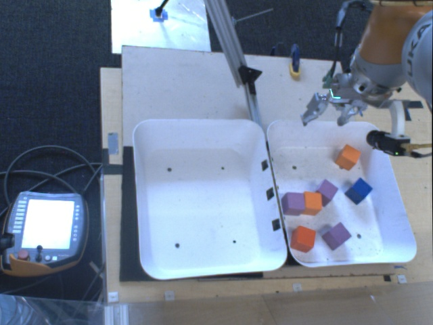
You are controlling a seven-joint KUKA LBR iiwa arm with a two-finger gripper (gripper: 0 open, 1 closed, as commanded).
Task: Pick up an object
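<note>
Your jaws (329,111) hang in the upper right of the frame, just above the far rim of the right bin (400,202), and they stand wide apart, two grey fingers (311,109) splayed to either side with nothing between them. They touch no block and appear to hover over the rim rather than rest on it. Behind them the grey wrist rises to the orange band of the arm (396,26) at the top right corner.

Look below the jaws and you find all the blocks in the right bin. Nearest is an orange block (348,157) toward the bin's upper right, well apart from the jaws. Lower right of it sits a blue block (358,190). At the bin's middle you have a tight cluster: a purple block (293,203) on the left, a small orange block (312,202) touching it, and another purple block (327,190) just beside that, tilted. Near the front edge sit a second orange block (303,238) and a purple block (336,235), close together but apart.

The left bin (145,181) lies beside the right one, their rims meeting at the centre of the frame. Both rest on the pale desk (183,80). A slanted metal pole (226,29) crosses the top centre. At the lower left, off the desk, lies a teach pendant (44,232) with a lit screen and a looping cable.
</note>
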